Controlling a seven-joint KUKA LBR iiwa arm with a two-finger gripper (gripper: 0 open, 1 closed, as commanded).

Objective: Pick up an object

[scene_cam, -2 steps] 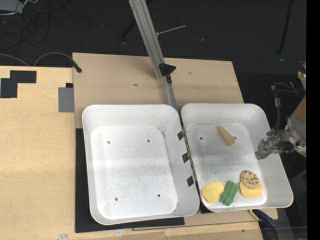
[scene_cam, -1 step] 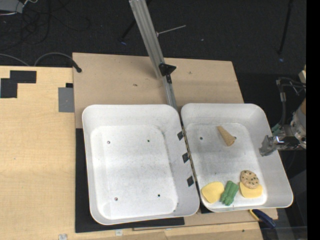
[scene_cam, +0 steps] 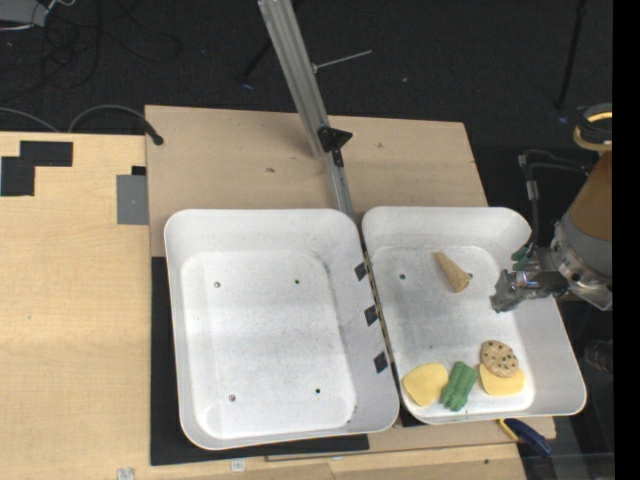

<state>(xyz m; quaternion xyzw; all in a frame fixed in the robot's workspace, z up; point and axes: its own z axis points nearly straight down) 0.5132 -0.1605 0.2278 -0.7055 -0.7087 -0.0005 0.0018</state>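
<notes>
Four objects lay untouched; claw (scene_cam: 508,294), state unclear, hovered just right of the cone (scene_cam: 452,271); approach step; descent needed

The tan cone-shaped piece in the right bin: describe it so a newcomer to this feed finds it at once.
Start at the right bin, the one next to the gripper. The tan cone lies alone in the bin's upper half, just left of the gripper. Its neighbours, a yellow piece, a green piece and a brown-topped yellow piece, cluster along the near edge; it alone is tan and tapered.
</notes>
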